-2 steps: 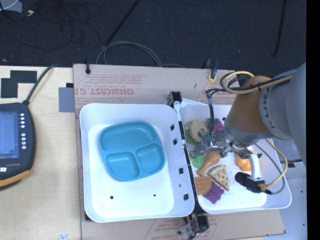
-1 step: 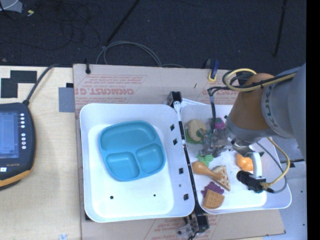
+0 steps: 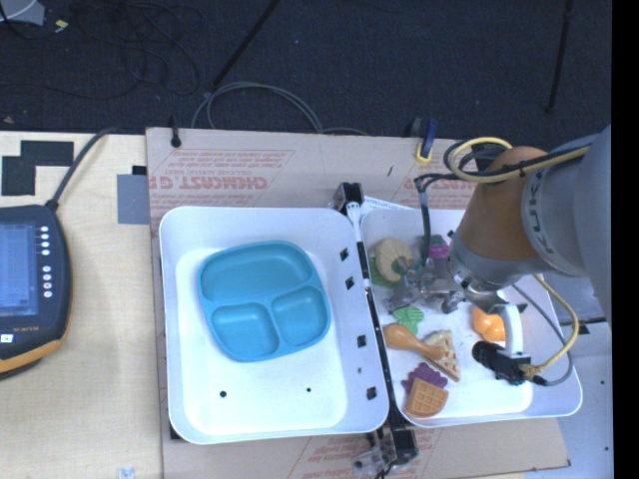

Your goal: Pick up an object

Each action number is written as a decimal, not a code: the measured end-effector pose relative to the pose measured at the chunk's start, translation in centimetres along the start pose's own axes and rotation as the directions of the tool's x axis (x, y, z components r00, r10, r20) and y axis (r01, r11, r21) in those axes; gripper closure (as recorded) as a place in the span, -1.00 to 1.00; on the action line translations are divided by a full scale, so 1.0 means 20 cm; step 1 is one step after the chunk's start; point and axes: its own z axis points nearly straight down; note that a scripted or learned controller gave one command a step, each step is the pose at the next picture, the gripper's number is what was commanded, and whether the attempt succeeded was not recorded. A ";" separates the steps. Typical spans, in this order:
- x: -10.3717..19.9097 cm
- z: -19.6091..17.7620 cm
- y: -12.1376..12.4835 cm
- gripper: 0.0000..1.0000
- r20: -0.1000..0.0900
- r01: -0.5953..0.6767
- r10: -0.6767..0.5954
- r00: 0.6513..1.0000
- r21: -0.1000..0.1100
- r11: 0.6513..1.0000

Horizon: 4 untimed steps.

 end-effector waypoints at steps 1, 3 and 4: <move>-0.16 0.06 0.18 -1.00 0.004 0.005 -0.005 1.000 0.000 1.000; -0.17 0.00 0.37 1.00 0.001 0.008 -0.008 1.000 0.007 1.000; 0.10 -0.47 0.19 1.00 0.000 0.010 -0.010 1.000 0.000 1.000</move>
